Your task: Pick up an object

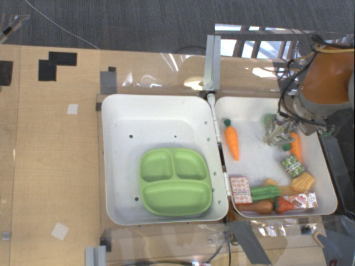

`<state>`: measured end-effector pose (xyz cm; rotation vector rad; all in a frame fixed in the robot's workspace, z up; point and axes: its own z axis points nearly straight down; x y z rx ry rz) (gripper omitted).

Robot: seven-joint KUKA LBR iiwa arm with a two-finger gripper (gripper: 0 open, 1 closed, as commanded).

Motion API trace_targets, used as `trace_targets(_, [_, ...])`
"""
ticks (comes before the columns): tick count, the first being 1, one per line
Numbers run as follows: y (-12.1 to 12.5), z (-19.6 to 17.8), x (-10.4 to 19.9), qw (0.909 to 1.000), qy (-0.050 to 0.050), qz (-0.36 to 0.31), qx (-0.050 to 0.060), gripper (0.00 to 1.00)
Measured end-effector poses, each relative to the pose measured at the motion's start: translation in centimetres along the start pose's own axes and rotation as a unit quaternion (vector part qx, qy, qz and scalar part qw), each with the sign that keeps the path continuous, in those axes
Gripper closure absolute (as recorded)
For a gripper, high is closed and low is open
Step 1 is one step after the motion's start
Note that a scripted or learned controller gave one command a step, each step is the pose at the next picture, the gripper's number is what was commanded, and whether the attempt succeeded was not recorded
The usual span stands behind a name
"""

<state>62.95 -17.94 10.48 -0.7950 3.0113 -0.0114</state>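
Taking the right bin (252, 112) as our landmark, we see to its left the other white bin (119, 126) with a green divided plate (175, 181) in it. Inside the right bin's left part lies a carrot (232, 140), and along its near wall sit a small carton (240, 190), a green vegetable (266, 193) and other toy foods. Over its far right part we find the gripper (278, 133), just beside a second carrot (295, 147); how its fingers stand we cannot tell.

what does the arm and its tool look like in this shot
The arm comes in from the right with a broad, rounded orange band, and a grey ring-shaped wrist section below it. Thin black cables loop along its left side near the wrist. The tool at the end is small, made of pale grey metal, with a cluttered mechanical look. No markings or labels can be made out on either.
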Motion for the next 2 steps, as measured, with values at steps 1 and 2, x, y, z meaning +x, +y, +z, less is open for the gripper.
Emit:
trace_targets(1, [-0.76, -14.33, -1.99, 0.9966, 0.003, 0.083, 0.001, 1.0])
trace_targets(2, [-0.62, -13.72, -1.82, 0.9965, 0.007, 0.083, -0.003, 0.0])
